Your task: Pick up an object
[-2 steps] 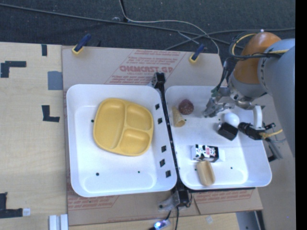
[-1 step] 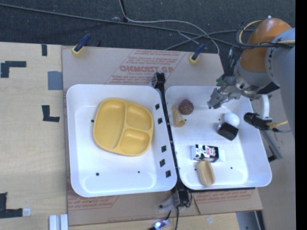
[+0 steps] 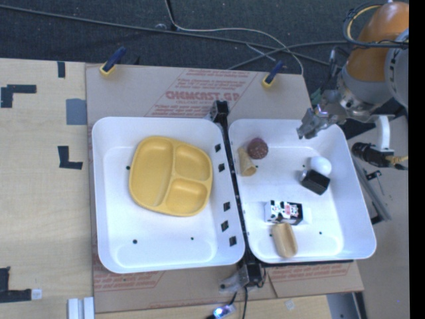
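Gripper [image 3: 311, 126] hangs over the upper right rim of the right bin [image 3: 355, 198], and nothing can be seen in its grasp; whether it is open cannot be told from this slant. Largest on the bench is the yellow divided plate [image 3: 170, 176] in the left bin [image 3: 106, 198], stiff but wide and shallow, probably awkward except by its edge. Smaller and easier, I judge, are the right bin's pieces: a tan bread-like roll [image 3: 285, 239] at the near side, likely light and soft, best pinched across its width; a black-and-white carton [image 3: 285, 211] touching it; a black block [image 3: 315, 181] below a white ball [image 3: 321, 165]; a brown ball [image 3: 257, 149] beside a cork-like cylinder [image 3: 246, 161].
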`<action>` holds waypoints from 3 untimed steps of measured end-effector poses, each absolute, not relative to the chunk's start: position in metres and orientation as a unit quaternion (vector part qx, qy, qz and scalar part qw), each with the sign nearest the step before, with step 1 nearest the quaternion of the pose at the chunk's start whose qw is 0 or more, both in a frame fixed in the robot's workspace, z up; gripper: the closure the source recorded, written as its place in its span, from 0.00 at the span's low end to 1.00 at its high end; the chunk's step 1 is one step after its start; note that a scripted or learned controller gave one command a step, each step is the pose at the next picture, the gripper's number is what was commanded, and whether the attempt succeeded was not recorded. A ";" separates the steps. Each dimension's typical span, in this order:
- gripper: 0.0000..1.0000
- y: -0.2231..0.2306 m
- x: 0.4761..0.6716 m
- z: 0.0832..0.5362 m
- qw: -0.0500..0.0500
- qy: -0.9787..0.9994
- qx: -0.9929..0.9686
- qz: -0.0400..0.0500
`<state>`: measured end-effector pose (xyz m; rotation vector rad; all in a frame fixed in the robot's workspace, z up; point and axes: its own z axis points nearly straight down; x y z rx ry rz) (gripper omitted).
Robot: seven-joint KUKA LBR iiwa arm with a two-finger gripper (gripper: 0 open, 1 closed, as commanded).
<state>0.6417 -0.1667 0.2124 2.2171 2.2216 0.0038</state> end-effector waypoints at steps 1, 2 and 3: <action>1.00 -0.166 0.643 0.243 0.001 0.708 0.707 0.001; 1.00 -0.124 0.613 0.230 -0.001 0.708 0.706 -0.001; 1.00 -0.076 0.586 0.218 -0.002 0.708 0.706 -0.001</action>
